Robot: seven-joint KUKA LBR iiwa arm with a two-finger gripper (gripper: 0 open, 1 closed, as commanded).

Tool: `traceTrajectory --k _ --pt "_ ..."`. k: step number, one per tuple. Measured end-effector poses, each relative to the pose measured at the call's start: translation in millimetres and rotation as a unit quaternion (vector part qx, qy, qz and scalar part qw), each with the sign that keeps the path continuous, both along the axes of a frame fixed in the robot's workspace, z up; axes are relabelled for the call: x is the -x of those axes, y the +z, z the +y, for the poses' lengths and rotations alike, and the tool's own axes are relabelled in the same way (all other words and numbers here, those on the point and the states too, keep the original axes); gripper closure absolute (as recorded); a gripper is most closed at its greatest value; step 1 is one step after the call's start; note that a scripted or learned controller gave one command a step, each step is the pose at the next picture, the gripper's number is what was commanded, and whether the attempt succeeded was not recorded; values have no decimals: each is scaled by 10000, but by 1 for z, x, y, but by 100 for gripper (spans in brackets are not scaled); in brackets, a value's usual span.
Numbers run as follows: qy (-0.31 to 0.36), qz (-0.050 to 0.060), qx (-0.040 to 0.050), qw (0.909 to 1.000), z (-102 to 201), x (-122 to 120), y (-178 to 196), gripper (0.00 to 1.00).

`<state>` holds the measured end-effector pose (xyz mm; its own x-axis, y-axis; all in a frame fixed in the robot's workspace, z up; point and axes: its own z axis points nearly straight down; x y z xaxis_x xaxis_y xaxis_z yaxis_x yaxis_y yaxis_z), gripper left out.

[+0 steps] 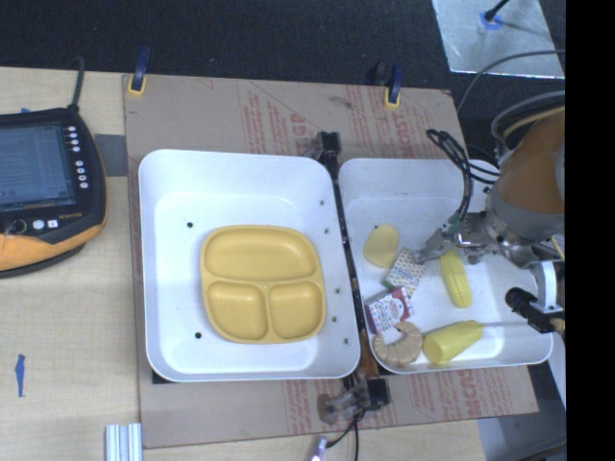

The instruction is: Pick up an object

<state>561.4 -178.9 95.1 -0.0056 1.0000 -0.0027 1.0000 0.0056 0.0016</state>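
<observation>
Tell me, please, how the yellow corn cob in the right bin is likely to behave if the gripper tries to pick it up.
The corn cob looks rounded and elongated, so it may roll aside if nudged. Its glossy surface suggests smooth plastic, so it could slip between fingers. It is probably light, being a small toy. It lies close to the patterned packet, which might get disturbed too.
</observation>
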Motion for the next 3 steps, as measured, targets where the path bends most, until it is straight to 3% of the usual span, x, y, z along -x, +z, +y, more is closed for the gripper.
traceTrajectory --k 1,2,3 --pt "15 -6 -11 10000 0 -1 11 100" --pt "0 20 -19 10000 57 -61 11 100" --pt "2 14 -23 10000 133 -26 98 100"
